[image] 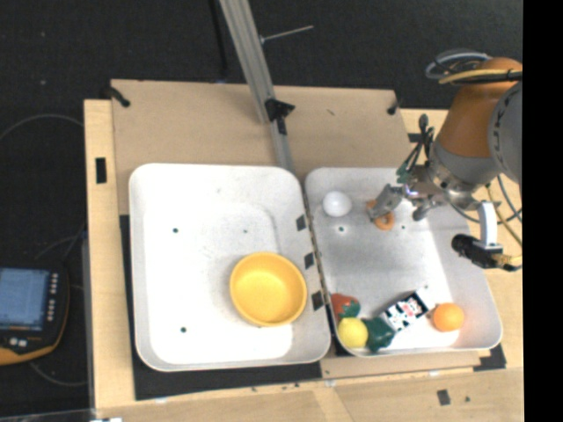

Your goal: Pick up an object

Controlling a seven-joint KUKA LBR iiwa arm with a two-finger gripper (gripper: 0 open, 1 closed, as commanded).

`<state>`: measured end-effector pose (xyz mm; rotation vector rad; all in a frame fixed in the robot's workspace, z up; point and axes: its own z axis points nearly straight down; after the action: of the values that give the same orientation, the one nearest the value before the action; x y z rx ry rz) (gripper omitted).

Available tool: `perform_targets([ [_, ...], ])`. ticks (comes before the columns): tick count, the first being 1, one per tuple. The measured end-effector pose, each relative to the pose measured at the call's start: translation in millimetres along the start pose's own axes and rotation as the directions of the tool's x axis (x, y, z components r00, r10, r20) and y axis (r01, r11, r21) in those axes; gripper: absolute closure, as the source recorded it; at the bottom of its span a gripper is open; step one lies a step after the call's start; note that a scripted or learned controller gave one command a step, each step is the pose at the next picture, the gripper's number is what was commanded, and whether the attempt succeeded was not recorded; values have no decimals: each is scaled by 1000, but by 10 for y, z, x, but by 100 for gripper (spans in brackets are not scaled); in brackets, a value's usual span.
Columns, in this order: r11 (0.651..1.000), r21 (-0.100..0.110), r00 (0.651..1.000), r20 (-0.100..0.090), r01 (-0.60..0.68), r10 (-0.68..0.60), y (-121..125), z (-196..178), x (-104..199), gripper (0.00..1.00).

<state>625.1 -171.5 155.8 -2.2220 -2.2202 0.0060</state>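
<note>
Small orange object (383, 221) sits near the right white bin's (378, 262) far edge, at my gripper (387, 202); I cannot tell its grip. Yellow plastic bowl (267, 288) occupies the left bin (193, 227).

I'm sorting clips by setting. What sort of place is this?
Probably a robotics lab's grasping test bench: two shallow white plastic bins on a plywood bench, small objects like a round yellow bowl and an orange ball, and a grey-and-orange robot arm reaching in.
</note>
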Motion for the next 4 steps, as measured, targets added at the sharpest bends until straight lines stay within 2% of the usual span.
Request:
perform_targets([
  [1,1000,1,1000,0,-1,1,-7,528,-10,0],
  [2,1000,-9,1000,1,-4,4,14,378,-22,100],
  [3,1000,-11,1000,0,2,-2,121,-182,-86,100],
  [4,1000,-12,1000,0,3,-3,108,-836,-102,100],
])
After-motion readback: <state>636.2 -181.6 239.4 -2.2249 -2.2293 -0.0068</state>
